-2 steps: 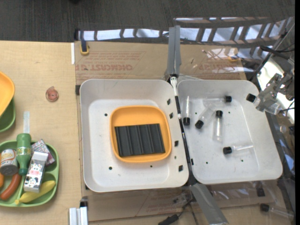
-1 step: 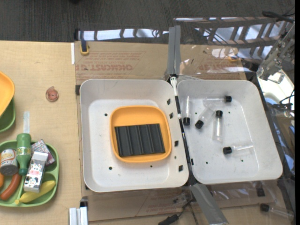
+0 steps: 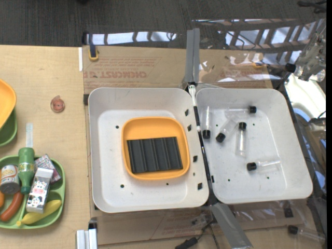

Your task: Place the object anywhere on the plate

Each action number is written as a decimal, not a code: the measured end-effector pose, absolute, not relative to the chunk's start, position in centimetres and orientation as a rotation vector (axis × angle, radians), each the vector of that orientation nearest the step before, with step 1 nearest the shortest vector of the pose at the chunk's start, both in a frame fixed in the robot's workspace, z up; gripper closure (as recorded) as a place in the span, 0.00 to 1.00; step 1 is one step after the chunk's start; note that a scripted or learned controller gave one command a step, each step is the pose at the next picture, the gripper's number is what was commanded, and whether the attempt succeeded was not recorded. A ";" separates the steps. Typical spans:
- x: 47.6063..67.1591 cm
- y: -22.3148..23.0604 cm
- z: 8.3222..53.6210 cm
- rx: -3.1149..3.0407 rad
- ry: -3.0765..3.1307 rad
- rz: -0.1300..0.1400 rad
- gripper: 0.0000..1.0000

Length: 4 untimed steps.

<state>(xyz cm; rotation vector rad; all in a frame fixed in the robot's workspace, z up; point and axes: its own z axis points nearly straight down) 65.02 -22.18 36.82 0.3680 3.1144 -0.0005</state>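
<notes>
Wooden bench (image 3: 41, 71) carries a sheet of printed cardboard (image 3: 135, 72), and on that sheet the two white bins stand side by side, touching along their inner edges. Left bin (image 3: 104, 139) holds an orange-yellow plate (image 3: 155, 124), square with rounded corners, near the middle of the bin floor and clear of all four walls. A dark ribbed slab (image 3: 155, 155) lies flat on the plate, covering most of its well, with plate rim showing on every side. Right bin (image 3: 290, 154) holds five clear tubes with black caps, all lying down and apart from one another: one (image 3: 238, 109) near the far edge, one (image 3: 206, 121) along the left wall, one (image 3: 224, 131) just beside that, one (image 3: 241, 141) at the centre, one (image 3: 265, 164) toward the near right corner. At the bench's near left corner a green tray (image 3: 56, 211) carries toy food, including a green bottle (image 3: 26, 167) and a small carton (image 3: 37, 195). A yellow bowl (image 3: 5, 105) sits at the left edge. A small pink disc (image 3: 58, 104) lies on bare wood, left of the bins. I cannot tell whether my gripper is released or clenched.
</notes>
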 end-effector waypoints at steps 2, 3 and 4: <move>66.0 -22.2 33.2 -0.352 3.115 0.000 1.00; 66.0 -22.2 44.2 -0.743 3.046 -0.001 1.00; 63.6 -21.5 20.7 -0.982 2.980 0.000 1.00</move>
